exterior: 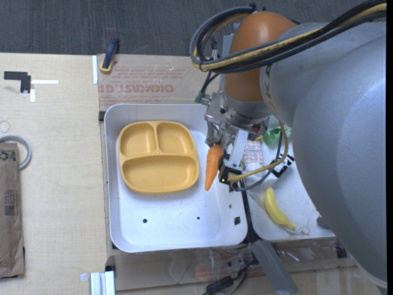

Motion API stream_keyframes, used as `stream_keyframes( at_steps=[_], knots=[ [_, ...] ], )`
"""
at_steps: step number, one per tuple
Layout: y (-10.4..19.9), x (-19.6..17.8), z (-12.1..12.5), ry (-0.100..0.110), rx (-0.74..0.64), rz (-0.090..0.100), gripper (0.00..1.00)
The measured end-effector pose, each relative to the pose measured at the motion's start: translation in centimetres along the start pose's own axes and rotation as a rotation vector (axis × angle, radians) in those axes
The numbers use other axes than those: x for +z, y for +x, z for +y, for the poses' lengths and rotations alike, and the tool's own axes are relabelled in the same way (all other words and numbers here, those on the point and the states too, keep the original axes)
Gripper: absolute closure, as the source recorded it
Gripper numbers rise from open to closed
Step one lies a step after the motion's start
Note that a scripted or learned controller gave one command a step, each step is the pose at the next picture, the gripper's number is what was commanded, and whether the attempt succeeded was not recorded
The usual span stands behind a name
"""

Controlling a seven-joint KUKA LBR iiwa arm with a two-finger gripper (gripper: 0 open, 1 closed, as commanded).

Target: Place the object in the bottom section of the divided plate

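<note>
Orange carrot (211,168) lying just right of the plate (161,172)
Its far end is meeting the gripper (218,141); hold impossible to tell.

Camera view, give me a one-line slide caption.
The arm's tool at a carrot just right of the yellow divided plate in the left bin; a banana lies in the right bin.

The arm (344,121) was big, round and smooth, and it was pale grey all over. Above the wrist it had a shiny orange band (255,39), round like a ball. Thick black cables (206,32) curled in a loop next to the band. A long yellow cable (325,29) ran across the top of the arm beside a black one. The gripper (220,141) was dull silver metal with some dark bits.
</note>
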State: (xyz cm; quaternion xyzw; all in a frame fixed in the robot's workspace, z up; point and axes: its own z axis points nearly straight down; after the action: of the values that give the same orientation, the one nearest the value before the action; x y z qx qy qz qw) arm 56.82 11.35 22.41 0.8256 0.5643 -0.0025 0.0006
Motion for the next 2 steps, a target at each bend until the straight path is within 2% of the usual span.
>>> stream_keyframes(
  at_steps=[1,2],
  knots=[
    [-6.7,-0.6,4.0,0.001,-0.257,0.001,1.00],
    [-1.6,4.8,-1.1,0.002,-0.508,0.001,1.00]
  ],
)
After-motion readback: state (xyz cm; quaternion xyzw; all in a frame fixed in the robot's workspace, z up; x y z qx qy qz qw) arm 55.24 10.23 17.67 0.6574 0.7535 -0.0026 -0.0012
